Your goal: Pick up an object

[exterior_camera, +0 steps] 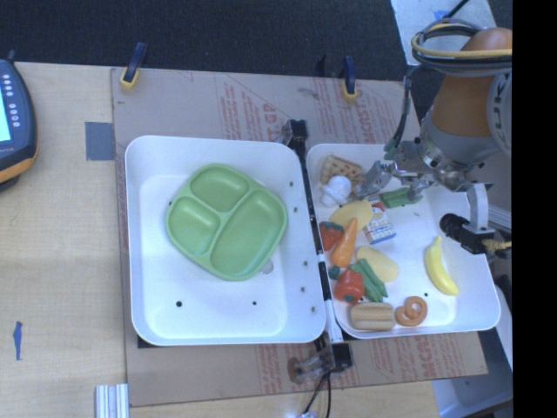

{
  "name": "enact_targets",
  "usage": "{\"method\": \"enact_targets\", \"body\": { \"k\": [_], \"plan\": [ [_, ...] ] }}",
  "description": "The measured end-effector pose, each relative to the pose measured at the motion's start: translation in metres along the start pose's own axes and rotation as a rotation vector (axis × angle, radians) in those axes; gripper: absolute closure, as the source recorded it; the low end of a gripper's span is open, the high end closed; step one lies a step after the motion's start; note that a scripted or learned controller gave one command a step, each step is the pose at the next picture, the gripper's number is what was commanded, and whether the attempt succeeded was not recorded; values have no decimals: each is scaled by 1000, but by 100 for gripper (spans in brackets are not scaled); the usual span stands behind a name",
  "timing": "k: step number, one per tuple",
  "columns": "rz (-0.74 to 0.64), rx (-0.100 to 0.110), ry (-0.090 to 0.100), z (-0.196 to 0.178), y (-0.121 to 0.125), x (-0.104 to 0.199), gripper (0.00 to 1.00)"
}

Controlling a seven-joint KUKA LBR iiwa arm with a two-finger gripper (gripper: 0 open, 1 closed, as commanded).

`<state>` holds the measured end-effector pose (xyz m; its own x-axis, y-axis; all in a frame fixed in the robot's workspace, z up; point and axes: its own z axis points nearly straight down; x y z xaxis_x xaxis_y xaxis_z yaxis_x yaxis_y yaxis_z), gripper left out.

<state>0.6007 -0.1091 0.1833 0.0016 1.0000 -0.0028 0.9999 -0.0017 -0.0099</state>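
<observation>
You are looking down on a pale wooden worktop [61, 259] with a sheet of brown cardboard [218, 103] laid over its middle, held at the top edge by a yellow clamp [132, 66] and a blue clamp [348, 75]. A dark carpeted floor [218, 11] fills the top of the frame. At the left edge sits a handheld controller [13, 120], with a grey tape patch [99, 140] just right of it.

The left bin [148, 312] holds a green divided plate [228, 220]. The right bin [474, 307] holds toy food: a banana [439, 266] toward the right, a carrot [345, 242] by the left wall, a hot dog [372, 315] and a pretzel [411, 311] along the lower edge, a cracker [341, 169] at the upper left.

The tool [392, 179] sits low over the upper part of the right bin, beside a green piece [400, 198]; you cannot tell whether it is spread or pressed together
</observation>
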Motion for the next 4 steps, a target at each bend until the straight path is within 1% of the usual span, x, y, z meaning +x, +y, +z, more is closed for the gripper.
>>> {"method": "enact_targets", "body": {
  "k": [1, 2, 3, 4],
  "plan": [
    [-6, 1, 2, 91, 13, -3, 0],
    [-6, -13, 0, 70, 17, -5, 100],
    [-6, -12, 0, 71, 17, -5, 0],
    [-6, -10, -4, 90, 58, -6, 0]
  ]
}}
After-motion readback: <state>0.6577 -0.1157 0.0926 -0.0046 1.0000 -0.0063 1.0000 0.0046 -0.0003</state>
